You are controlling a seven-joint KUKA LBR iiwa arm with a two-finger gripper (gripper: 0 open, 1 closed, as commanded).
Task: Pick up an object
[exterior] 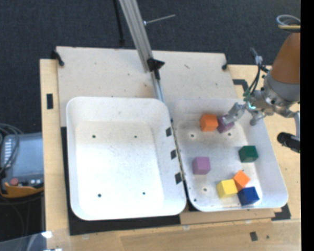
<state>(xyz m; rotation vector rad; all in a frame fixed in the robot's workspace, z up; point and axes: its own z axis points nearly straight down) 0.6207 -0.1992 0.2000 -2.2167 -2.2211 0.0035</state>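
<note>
Orange blocks numbered two, purple blocks two, with one each of green, yellow and blue (seven in all), every one in the right bin (261, 192). Beside the upper orange block (209, 122), touching it, sat a small purple block (225, 125) with the gripper (233, 114) upon it. I could not tell the state of its fingers.

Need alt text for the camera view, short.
The gripper reaches into the right bin beside an orange block and a purple block. More blocks lie nearer the front. The left bin sits alongside.
</note>
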